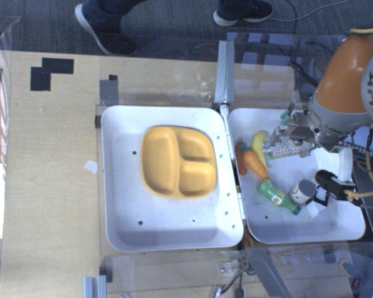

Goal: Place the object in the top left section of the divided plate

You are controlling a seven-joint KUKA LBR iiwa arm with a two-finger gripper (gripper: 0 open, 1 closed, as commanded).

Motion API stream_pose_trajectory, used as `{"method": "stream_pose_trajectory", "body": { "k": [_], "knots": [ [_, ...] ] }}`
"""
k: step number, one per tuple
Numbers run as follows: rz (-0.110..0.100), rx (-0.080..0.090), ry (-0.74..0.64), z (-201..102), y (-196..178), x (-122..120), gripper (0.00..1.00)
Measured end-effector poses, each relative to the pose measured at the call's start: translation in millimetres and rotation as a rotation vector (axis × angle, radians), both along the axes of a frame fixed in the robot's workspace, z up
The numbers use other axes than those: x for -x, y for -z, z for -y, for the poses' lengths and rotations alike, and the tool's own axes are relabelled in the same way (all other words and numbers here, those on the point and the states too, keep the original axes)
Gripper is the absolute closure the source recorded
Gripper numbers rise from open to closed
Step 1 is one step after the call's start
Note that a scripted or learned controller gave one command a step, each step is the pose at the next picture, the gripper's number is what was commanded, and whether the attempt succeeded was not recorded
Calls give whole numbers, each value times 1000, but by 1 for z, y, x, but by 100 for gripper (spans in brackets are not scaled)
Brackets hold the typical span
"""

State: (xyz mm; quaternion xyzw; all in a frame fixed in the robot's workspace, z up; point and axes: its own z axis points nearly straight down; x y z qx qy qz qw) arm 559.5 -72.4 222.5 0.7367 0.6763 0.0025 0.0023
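The jaws (285,143) hang over the right bin (336,228); I cannot tell how they stand. Just left of them lie a banana (259,143) and carrot (255,162), likely candidates. Far left, the plate (177,160) waits in the left bin (121,216).

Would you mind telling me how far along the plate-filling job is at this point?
Nothing looks placed yet: the yellow divided plate in the left bin holds nothing. The gripper is over the right bin, near the banana and carrot. Picking and placing remain.
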Motion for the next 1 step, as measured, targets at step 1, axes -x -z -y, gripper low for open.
{"method": "stream_pose_trajectory", "body": {
  "k": [1],
  "knots": [
    [-3,0,17,-50,37,-63,100]
  ]
}}
